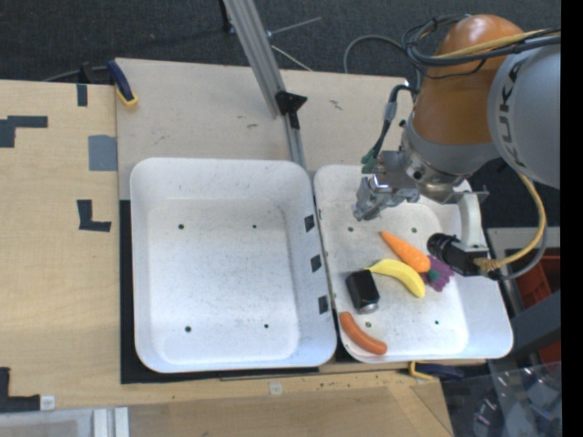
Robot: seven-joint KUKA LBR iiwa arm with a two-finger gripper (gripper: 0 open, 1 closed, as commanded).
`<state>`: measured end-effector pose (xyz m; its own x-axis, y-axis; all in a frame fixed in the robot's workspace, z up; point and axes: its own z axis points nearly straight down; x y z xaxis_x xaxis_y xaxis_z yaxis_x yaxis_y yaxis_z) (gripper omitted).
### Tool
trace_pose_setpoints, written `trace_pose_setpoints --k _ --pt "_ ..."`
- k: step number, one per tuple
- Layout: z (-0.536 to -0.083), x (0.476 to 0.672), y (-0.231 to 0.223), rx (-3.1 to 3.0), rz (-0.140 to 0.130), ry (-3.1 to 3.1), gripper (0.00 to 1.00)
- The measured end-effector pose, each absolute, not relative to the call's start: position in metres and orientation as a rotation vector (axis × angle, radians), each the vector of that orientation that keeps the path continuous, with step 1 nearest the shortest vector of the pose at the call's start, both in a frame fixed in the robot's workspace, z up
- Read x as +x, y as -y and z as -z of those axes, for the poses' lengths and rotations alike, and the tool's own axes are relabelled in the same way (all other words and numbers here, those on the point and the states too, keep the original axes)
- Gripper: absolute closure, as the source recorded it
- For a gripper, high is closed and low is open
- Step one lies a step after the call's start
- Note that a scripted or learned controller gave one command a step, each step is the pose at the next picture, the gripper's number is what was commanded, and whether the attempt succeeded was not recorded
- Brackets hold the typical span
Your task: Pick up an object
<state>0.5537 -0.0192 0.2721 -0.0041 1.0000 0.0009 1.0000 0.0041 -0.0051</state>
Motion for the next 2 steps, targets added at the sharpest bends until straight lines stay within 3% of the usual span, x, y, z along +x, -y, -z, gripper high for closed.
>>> trace_pose_setpoints --k 1,2 --pt "-0.264 0.541 -0.025 -2.213 -0.004 2.225 1.0" --pt "-0.251 0.514 -0.08 -2.211 -0.005 2.226 1.0"
